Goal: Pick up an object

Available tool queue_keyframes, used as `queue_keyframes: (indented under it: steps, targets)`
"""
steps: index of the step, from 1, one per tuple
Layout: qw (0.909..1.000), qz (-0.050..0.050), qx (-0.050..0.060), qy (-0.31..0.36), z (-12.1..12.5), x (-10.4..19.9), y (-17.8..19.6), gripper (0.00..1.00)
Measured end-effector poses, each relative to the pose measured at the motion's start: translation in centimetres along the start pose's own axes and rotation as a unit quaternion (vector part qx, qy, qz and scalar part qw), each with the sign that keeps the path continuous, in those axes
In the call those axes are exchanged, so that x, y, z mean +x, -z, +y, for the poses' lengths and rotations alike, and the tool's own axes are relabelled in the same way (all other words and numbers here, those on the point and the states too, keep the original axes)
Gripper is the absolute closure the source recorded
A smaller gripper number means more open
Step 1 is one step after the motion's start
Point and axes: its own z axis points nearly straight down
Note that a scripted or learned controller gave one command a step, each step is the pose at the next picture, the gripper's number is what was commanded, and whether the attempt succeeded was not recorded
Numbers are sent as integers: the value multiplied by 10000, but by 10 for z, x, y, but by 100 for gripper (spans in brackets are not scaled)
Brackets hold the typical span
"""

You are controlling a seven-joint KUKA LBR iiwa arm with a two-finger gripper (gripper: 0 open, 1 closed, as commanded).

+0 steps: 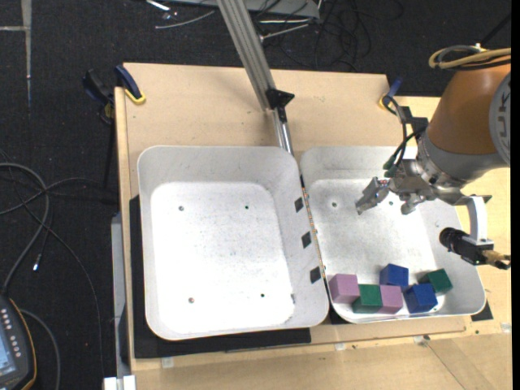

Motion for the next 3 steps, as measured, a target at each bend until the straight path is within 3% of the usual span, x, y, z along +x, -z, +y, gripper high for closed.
queue_keyframes:
  steps: [1,2,3]
  targets:
    - [10000,-9,-36,12,27,-6,33,0]
    - [10000,-8,18,-16,50,-27,-42,0]
    - [10000,6,44,-32,-35,-37,-101,0]
